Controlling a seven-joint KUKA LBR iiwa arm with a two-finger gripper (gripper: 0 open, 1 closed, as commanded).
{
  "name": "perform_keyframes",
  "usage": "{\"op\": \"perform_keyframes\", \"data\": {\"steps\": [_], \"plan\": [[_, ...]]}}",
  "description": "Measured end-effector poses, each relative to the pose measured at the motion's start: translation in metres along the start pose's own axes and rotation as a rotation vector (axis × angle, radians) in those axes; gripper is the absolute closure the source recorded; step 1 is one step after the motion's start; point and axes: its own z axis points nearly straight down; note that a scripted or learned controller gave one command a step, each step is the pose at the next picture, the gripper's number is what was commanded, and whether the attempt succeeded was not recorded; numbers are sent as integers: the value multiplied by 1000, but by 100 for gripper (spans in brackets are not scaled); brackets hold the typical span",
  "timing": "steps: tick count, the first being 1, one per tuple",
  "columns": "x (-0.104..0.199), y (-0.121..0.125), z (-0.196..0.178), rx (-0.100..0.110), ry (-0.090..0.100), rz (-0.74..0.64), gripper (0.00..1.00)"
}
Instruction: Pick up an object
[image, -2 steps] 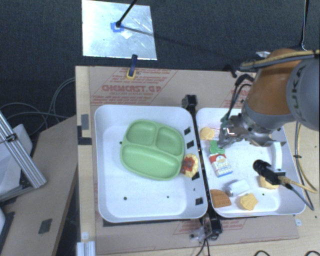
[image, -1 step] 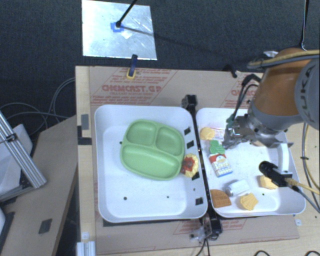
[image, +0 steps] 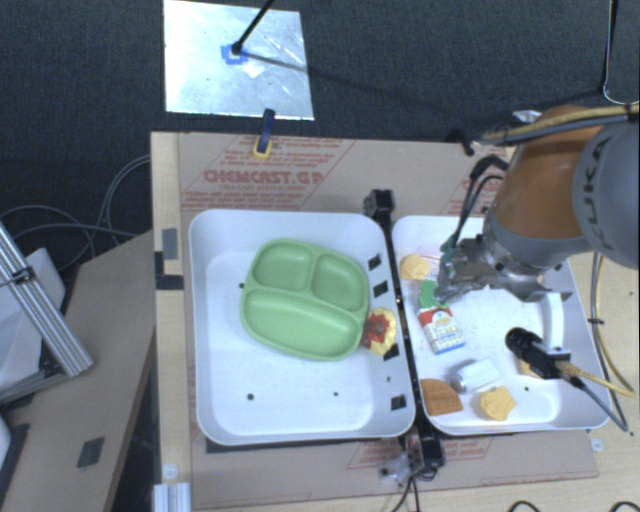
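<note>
The tool (image: 447, 283) is lowered into the right white bin (image: 580, 415); whether it is spread cannot be told; a small green block (image: 428, 296) lies just beside its tip, above a red-and-white carton (image: 440, 329).

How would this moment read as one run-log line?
arm: over right bin | gripper: low by green item | green tray: left bin

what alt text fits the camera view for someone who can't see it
The grey and orange arm's hand sits low in the right bin over a small green item, among toy food and a small carton. The left bin holds a green divided plate.
</note>
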Motion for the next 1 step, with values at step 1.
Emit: {"op": "perform_keyframes", "data": {"steps": [1], "plan": [[-6,0,-18,-4,-1,3,100]]}}
